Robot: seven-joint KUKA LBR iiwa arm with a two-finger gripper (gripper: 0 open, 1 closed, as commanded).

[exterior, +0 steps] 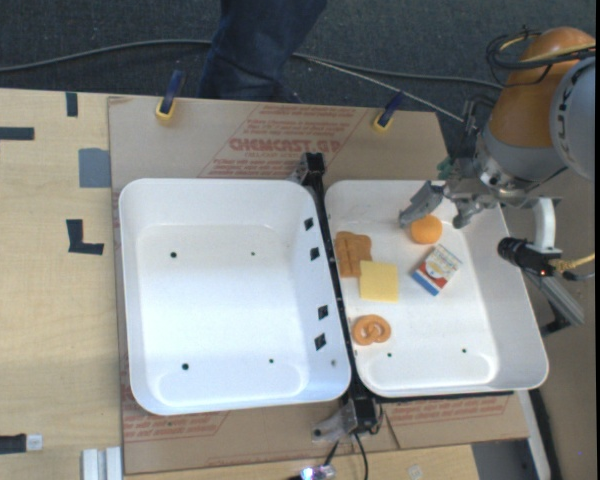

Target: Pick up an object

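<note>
Several small items lie in the right bin (480, 363): an orange ball (426, 230), a small white, blue and red box (436, 269), a yellow cheese slice (379, 281), a brown toast piece (352, 251) and an orange pretzel-like ring (371, 329). My gripper (440, 211) hangs over the bin's far side, just above the orange ball. Its fingers (417, 209) are spread apart to either side of the ball, open, with nothing held between them.
The left bin (220, 298) sits beside the right one, joined by a black divider clip strip (320, 258). Two yellow clamps (167, 108) hold the cardboard base at the back. A black fixture (525, 253) sticks out at the right bin's right rim.
</note>
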